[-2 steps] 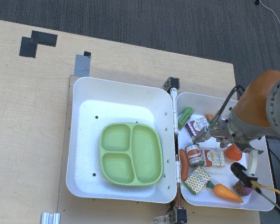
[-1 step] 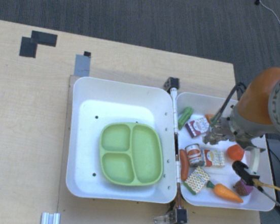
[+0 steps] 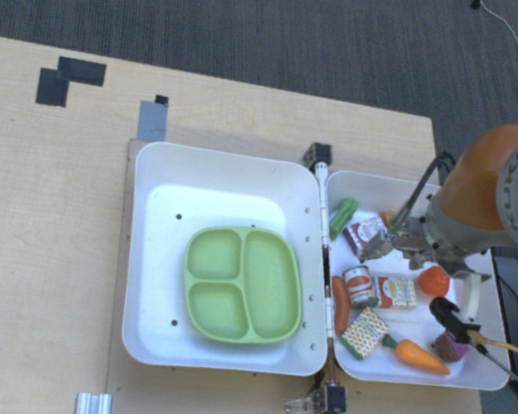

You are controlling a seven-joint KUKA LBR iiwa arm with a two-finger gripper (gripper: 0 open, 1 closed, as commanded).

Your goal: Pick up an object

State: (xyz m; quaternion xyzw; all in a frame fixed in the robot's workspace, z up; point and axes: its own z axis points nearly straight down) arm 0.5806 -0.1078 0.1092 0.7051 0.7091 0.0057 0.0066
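1. Setting: a pale wooden worktop [image 3: 40, 220] stands on dark grey carpet. Black patches mark its far left part. Two shallow white bins sit side by side near its right edge.
2. Left bin [image 3: 144, 328]: holds a green divided plate [image 3: 243, 284], lying flat in the middle of the bin.
3. Right bin [image 3: 492, 379]: holds the loose items. A green pepper [image 3: 341, 216] lies at the far left corner, a small packet [image 3: 365, 234] just beside it. A tin can [image 3: 358, 284] and a labelled carton [image 3: 396, 292] sit mid-bin. A red sausage [image 3: 338, 303] runs along the left wall. A checkered pouch [image 3: 363, 333] and a carrot [image 3: 421, 356] lie at the near edge.
4. Arm: the grey arm with its orange band reaches over the right bin from the right side.
5. Claw [image 3: 389, 239]: positioned over the far part of the right bin. Whether it is open or closed cannot be determined; no item is seen gripped.
6. Key relation: the small packet lies immediately to the left of the claw, close by. The can and carton lie toward the near edge from it. The packet is judged the nearest candidate.
7. Caution: items are crowded; a neighbouring item may be disturbed.
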